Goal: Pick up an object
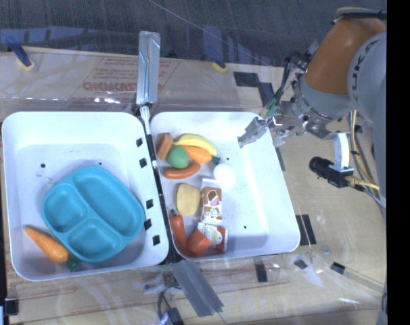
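Toys crowd the left side of the right bin point(276, 208): a banana point(195, 142), green fruit point(178, 158), white egg point(224, 176), potato point(188, 199) and small carton point(212, 205). My jaws point(251, 135) hang above that bin's far right corner, holding nothing; how wide, I cannot tell. The left bin point(22, 147) carries a blue tray point(93, 212) and a carrot point(47, 244).

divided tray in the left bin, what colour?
Light blue; the divided tray shows plainly in the camera view, beside an orange carrot.
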{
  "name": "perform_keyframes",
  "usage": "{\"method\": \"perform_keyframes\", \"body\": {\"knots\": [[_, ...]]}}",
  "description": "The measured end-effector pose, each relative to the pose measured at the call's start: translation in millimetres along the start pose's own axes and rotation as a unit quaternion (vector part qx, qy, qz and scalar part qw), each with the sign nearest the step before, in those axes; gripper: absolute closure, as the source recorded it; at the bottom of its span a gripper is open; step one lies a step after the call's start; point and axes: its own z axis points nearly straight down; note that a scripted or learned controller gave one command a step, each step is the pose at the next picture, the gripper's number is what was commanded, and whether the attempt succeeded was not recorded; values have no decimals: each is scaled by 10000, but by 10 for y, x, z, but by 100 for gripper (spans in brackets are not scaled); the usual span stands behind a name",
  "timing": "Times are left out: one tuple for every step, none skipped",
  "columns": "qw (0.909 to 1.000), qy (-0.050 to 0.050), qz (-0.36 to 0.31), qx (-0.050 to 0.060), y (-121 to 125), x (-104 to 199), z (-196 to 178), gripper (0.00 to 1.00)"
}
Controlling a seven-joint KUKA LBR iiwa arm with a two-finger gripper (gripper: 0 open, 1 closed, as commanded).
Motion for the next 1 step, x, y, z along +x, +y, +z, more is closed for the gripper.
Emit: {"method": "perform_keyframes", "body": {"knots": [[9996, 10, -270, -6, -508, 396, 1187, 0]]}}
